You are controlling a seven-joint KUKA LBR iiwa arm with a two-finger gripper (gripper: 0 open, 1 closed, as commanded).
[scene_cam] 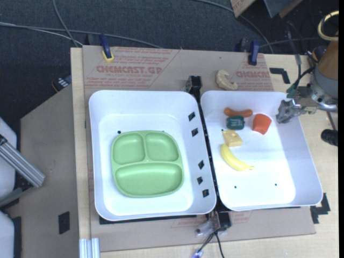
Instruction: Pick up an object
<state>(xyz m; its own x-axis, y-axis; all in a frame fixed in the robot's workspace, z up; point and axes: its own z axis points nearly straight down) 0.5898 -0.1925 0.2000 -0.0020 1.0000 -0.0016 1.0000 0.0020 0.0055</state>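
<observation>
A smooth, pale green plastic tray (pixel 147 164) with three rounded compartments lies in the left shallow white bin (pixel 102 117). The right white bin (pixel 290 181) holds five small toy foods grouped in its upper left part: a glossy red-orange sausage (pixel 238 112) lying crosswise, a dark teal blocky piece (pixel 235 123) just below it, an orange-red cup-shaped piece (pixel 262 123) to their right, a pale yellow wedge of cheese (pixel 233 138) beneath the teal piece, and a curved yellow banana (pixel 234 158) below the cheese, almost touching it. The metal gripper (pixel 286 113) hangs at the right bin's upper right edge, near the orange-red piece but apart from it; nothing is visibly between its fingers, and how wide it stands cannot be told. A beige knobbly object (pixel 226 79) rests on the brown cardboard-covered bench (pixel 134 69) above the bins.
</observation>
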